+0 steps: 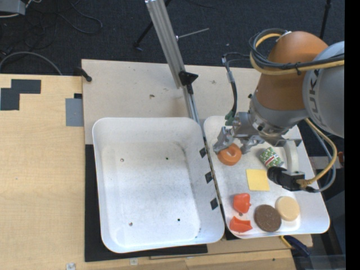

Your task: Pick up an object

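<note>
Gripper: I see the gripper [229, 143] low over the right bin [320, 221], its fingers closed around the orange round object [229, 156].
Object: in the bin's upper left, directly beneath the wrist.
Nearby: yellow square [258, 180] just beside, lower right.

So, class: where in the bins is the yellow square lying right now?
The yellow square lies flat in the right bin, below the orange round piece and above the brown disc.
</note>
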Robot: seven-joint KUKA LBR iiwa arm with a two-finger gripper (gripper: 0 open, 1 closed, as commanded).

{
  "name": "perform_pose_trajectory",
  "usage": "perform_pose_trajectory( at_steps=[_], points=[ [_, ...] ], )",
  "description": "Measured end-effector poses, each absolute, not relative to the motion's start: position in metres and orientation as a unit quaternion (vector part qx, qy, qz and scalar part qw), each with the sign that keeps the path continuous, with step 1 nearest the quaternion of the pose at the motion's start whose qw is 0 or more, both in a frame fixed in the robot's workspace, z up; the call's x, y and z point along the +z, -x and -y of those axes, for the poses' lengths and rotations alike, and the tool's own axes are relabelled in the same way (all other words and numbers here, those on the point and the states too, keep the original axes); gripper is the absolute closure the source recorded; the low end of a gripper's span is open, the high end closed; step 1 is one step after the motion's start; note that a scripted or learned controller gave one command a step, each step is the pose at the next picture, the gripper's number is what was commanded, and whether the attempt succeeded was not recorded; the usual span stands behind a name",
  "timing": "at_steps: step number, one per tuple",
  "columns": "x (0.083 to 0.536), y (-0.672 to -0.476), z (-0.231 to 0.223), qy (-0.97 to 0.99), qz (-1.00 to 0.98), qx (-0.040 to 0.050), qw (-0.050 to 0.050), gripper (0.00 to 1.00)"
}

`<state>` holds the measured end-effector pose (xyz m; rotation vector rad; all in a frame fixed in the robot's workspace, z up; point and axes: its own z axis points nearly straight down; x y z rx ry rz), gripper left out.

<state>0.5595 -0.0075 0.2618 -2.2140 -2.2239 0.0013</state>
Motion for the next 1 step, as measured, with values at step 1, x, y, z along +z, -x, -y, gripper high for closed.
perform_pose_trajectory(
  at_steps=[1],
  points=[
    [0.2453, -0.5707, -0.0391, 0.706, 0.708, 0.0013, 0.002, 1.00]
  ],
)
